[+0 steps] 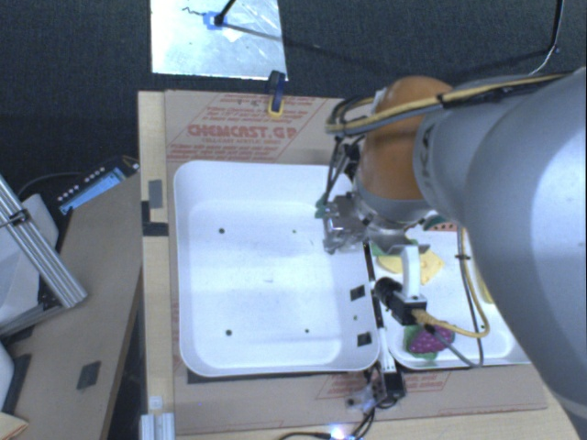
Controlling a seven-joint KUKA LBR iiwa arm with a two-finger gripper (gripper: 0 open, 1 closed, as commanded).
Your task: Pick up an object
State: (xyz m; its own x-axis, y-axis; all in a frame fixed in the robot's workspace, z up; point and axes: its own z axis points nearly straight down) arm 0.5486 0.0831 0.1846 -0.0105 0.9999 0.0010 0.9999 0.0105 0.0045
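Gripper (337, 230) hangs over the right edge of the left bin (211, 273), under the big grey arm (514, 200) and its orange band (399, 145); from here its state can't be made out. Purple grapes (429, 340) and a yellow piece (411, 264) lie in the right bin (500, 346), well clear of it.

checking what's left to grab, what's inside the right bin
In the right bin a yellow object and a purple object show. The arm covers most of that bin, so anything else there is hidden.
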